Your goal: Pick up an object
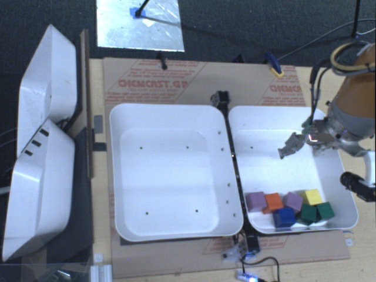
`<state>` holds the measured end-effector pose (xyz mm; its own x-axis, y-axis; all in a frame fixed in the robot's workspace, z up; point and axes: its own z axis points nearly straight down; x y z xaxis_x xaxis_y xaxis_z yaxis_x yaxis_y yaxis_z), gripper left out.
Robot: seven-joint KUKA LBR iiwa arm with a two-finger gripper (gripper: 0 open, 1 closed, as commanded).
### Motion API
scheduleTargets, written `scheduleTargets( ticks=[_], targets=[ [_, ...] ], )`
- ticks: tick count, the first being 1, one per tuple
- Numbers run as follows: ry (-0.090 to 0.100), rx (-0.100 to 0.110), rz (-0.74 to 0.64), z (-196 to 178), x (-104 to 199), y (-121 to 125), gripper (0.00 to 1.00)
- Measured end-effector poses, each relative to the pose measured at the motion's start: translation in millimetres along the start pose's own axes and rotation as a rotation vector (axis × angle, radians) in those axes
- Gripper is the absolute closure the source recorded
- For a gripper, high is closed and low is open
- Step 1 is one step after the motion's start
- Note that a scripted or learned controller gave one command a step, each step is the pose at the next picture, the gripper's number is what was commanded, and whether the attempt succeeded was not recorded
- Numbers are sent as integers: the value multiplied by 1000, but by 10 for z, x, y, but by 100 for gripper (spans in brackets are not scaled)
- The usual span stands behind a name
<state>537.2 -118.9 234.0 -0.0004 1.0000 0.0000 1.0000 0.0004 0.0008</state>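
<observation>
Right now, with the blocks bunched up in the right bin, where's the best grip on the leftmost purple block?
Take the purple block from above, fingers on its far and near faces. Its left side is open bin floor, but the orange block sits against its right face, so pinching left-right looks blocked. The gripper hangs above the right bin.

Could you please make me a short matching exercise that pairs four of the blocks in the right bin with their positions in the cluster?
Blocks:
1. orange block
2. blue block
3. yellow block
4. green block

Positions:
A. nearest the bin's bottom right corner
B. between the two purple blocks
C. upper right of the cluster, above the green blocks
D. on the cluster's bottom edge, just below the orange block

Pairs: 1-B, 2-D, 3-C, 4-A
</observation>
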Motion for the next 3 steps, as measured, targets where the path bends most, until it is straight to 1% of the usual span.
scheduleTargets(
  ticks=[1,2,3],
  targets=[
    [1,3,0,352,147,-364,0],
    [-1,-1,0,235,141,-351,100],
    [-1,1,1,541,-261,199,100]
  ],
)
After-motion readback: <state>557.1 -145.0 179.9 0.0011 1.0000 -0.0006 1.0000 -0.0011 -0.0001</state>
